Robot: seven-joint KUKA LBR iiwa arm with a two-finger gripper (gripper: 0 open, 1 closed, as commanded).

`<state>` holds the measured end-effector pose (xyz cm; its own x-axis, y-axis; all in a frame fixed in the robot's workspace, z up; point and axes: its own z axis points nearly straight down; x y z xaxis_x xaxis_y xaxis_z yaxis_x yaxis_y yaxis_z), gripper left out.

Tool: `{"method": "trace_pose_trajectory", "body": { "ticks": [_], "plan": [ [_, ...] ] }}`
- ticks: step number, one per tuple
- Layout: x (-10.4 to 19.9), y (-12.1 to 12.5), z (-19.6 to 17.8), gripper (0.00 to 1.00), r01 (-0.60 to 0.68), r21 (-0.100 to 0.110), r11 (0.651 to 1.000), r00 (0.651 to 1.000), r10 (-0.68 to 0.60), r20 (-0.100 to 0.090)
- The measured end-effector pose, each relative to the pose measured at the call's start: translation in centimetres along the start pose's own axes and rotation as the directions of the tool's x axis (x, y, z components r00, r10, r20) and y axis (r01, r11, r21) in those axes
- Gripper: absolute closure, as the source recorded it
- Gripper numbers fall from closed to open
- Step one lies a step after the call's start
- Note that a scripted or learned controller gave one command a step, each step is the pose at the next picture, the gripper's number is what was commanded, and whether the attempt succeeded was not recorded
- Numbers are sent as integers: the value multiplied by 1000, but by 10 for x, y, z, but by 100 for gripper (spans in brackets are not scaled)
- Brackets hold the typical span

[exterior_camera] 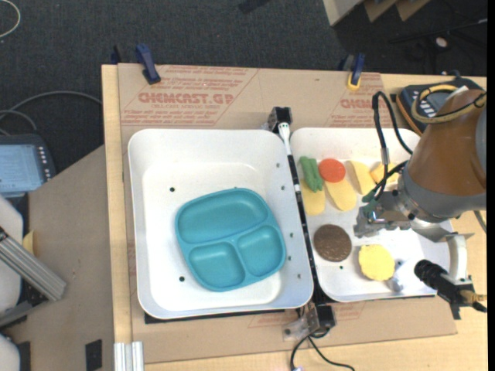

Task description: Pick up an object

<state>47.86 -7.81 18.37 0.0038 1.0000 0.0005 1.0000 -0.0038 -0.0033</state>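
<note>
The right bin (340, 288) holds several toy foods: a green piece (311, 173), an orange-red round piece (332, 169), yellow pieces (341, 195), a pale yellow piece (313, 201), a brown disc (332, 243) and a yellow round piece (377, 262). My gripper (373, 219) hangs low over the right bin, between the yellow pieces and the yellow round piece, just right of the brown disc. The wrist covers most of it from above.
The left bin (155, 161) holds a teal divided plate (230, 238). Black clips (280, 119) sit on the ridge between the bins. Blue and yellow clamps (147, 62) hold the board at the back. Cables (383, 130) loop near the arm.
</note>
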Motion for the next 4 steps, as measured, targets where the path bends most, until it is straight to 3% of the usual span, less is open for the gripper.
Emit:
{"method": "trace_pose_trajectory", "body": {
  "ticks": [1,2,3,4],
  "plan": [
    [83,1,-12,100,7,-5,1000,1000,-7,1],
    [95,1,-173,100,8,-19,1000,1000,-8,-1],
    [122,-1,-92,100,6,4,1000,1000,-6,0],
    [187,4,-94,100,11,-5,1000,1000,-11,-1]
  ]
}}
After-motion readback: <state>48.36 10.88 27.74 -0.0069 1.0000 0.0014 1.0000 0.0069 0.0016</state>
